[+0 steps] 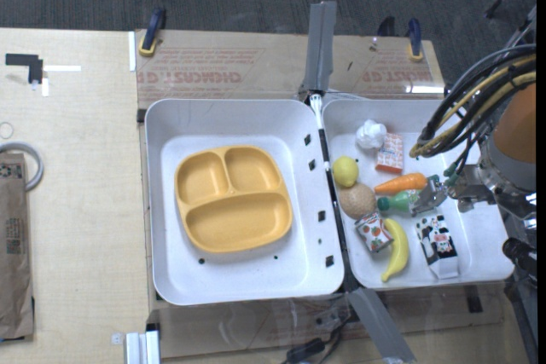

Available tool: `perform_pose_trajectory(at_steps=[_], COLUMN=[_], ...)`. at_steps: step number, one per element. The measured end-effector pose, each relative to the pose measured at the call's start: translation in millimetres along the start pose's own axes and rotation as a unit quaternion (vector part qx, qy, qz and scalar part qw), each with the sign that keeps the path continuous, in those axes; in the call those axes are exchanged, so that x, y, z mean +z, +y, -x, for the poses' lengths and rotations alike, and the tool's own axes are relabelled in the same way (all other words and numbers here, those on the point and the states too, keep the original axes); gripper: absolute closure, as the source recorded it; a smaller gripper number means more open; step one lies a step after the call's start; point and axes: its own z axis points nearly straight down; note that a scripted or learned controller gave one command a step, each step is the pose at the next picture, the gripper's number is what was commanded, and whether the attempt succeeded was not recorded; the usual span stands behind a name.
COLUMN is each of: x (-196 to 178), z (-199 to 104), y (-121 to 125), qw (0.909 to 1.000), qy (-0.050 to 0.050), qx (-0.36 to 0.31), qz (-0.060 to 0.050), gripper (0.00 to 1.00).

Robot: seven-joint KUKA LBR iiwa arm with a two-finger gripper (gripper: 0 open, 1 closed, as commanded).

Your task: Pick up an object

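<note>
The carrot point(400, 182) lies in the right bin point(478, 268), near its middle, just left of the gripper point(432, 192). Its long axis runs nearly left to right, the right end tilted slightly toward the far side; that right end comes up close to the gripper's tip. Whether the two touch I cannot tell, and the gripper's state I cannot make out either.

Just on the near side of the carrot sits a green object point(399, 202), also close against the gripper. Left of these are a lemon point(345, 170) and, nearer, a brown round object point(357, 200). On the far side lie a white crumpled object point(370, 134) and a small red-and-white box point(390, 153). Nearer still, a small carton point(372, 232) rests beside a banana point(394, 249), which runs from far to near and curves leftward at its near end. A black-and-white carton point(438, 245) lies to the right of the banana, below the gripper.

The left bin point(162, 183) holds a yellow divided plate point(233, 199). The arm point(512, 158) enters from the right, trailing cables.
</note>
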Motion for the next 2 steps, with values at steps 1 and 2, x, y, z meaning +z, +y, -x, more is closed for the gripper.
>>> perform_pose_trajectory(at_steps=[1,2], x=[102.4,94.0], z=[31.9,32.4], y=[-2.8,-3.1], qw=[1.0,1.0], qy=[0.0,0.0], qx=[-0.007,-0.006], qz=[0.001,0.0], gripper=[0.0,1.0])
